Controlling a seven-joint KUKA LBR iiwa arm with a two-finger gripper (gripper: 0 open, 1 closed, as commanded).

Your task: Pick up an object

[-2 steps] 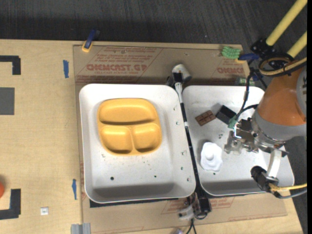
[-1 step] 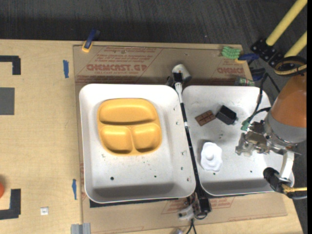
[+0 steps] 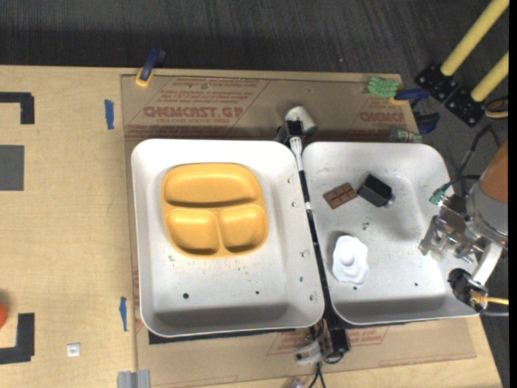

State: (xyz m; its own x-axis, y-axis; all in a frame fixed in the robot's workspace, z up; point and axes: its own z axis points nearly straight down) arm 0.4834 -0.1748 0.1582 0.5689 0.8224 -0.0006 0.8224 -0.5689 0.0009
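The right bin holds three loose objects. A small brown ridged bar lies near the bin's back left. Just right of it sits a black block. Nearer the front lies a white bottle-shaped piece. My gripper hangs over the right rim of this bin, well to the right of all three objects and touching none of them. I see nothing held in it.
The left bin holds a yellow divided tray. A black and white clamp sits at the back where the two bins meet. Cables and yellow bars lie beyond the bench's right side.
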